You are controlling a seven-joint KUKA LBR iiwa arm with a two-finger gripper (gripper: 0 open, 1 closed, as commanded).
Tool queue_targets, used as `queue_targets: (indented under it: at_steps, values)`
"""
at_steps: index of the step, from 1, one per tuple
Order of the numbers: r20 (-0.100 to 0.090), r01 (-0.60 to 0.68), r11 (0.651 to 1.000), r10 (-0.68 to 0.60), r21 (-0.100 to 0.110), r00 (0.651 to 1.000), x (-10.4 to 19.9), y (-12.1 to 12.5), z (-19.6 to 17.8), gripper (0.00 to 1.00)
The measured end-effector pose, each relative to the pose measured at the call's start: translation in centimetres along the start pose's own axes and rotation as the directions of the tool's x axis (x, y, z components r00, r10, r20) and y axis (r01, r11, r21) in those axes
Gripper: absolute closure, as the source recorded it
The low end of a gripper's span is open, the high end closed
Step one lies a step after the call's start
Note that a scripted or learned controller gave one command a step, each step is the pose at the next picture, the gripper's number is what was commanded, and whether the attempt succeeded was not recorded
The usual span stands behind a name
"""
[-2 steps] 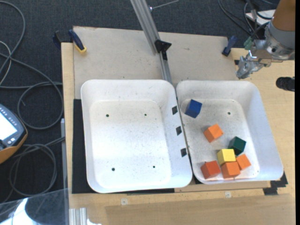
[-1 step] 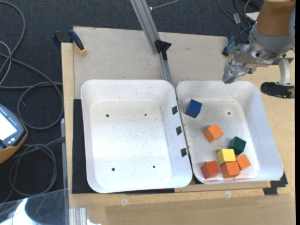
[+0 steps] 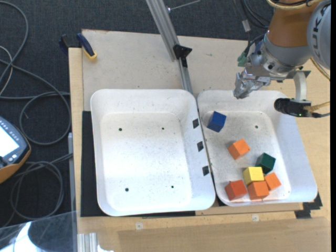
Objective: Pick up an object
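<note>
A: Which object would you go for?

B: Probably the blue cube [image 3: 216, 121]. It sits alone near the back of the right bin [image 3: 294, 156], just off the divider wall, with bare floor on every side, so fingers could close on it without bumping a neighbour.

A: And the others?

B: 1 orange cube [image 3: 239, 148] stands by itself mid-bin. Nearer the front there is a cluster: a dark green cube [image 3: 266, 161], a yellow cube [image 3: 254, 174] and 3 more orange ones [image 3: 258, 189] packed touching each other. That crowding looks harder to grasp cleanly.

A: Where is the gripper [image 3: 244, 90]?

B: Above the back rim of the right bin, near the blue cube but behind it and higher. Nothing is between its fingers. I cannot tell from this angle whether they are spread or closed; they read as 1 grey clump.

A: So the pick hasn't started?

B: I'd judge not. All 7 cubes rest on the bin floor. The left bin [image 3: 105, 140] beside it carries only specks.
</note>
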State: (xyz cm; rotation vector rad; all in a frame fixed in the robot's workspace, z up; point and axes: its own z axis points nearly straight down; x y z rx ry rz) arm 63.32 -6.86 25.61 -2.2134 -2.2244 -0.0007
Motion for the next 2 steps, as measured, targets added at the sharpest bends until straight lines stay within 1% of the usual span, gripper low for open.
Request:
queue_targets:
  at_steps: [1,2]
  values:
    - [-0.001,0.002,1.0,-0.002,-0.001,1.0,6.1,-0.8,-0.4,1.0]
    - [0.0,0.002,1.0,-0.002,0.002,1.0,12.2,-0.7,1.1,1.0]
